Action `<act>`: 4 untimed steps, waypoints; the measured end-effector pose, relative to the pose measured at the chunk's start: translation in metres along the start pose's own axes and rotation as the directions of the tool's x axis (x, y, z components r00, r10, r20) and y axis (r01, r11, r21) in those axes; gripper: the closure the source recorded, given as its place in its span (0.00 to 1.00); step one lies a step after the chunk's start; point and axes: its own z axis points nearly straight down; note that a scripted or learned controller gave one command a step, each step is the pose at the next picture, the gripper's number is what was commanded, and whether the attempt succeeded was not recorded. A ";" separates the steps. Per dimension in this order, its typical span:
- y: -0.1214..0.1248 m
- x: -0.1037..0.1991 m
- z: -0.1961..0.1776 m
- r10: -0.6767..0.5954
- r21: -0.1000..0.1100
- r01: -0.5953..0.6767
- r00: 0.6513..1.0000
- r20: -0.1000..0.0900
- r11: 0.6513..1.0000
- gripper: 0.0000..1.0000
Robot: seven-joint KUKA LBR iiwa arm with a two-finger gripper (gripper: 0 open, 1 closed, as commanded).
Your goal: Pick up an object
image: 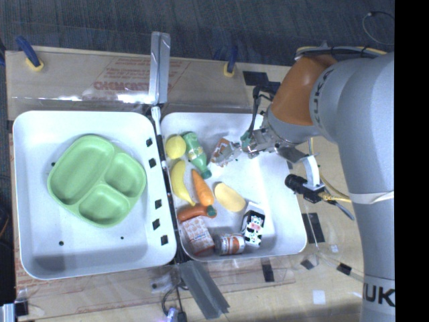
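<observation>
Bench (pixel 80 79) is carrying two shallow white bins side by side, seen from the overhead camera at a slant. The left bin (pixel 40 247) is holding a green divided plate (pixel 98 179), lying flat near its centre. The right bin (pixel 285 237) is holding a cluster of toy food along its left and lower parts. A lemon (pixel 175 146) is sitting at the top left, touching a green bottle (pixel 196 153) just beside it. A banana (pixel 179 182) is lying below the lemon, with a carrot (pixel 202 188) beside it on the right. A yellow potato-like piece (pixel 230 197) is lying right of the carrot. A sausage (pixel 193 212) is resting below the carrot. A wrapped snack packet (pixel 197 232) is lying under the sausage, a small can (pixel 232 244) is lying on its side near the lower wall, and a cow-print carton (pixel 253 227) is standing just beside the can.

The arm (pixel 348 99) is reaching in from the right. The gripper (pixel 242 145) is sitting low over the upper middle of the right bin, touching or nearly touching a small crumpled packet (pixel 224 151). The finger state cannot be told; the view is too small and blurred there.
</observation>
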 end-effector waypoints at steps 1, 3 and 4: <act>0.062 0.059 0.009 0.053 0.014 -0.053 0.999 0.005 0.998 0.00; 0.063 0.060 0.000 0.047 0.013 -0.047 0.999 0.007 0.999 0.00; -0.070 0.100 0.023 0.139 0.024 -0.139 0.990 -0.006 0.990 0.00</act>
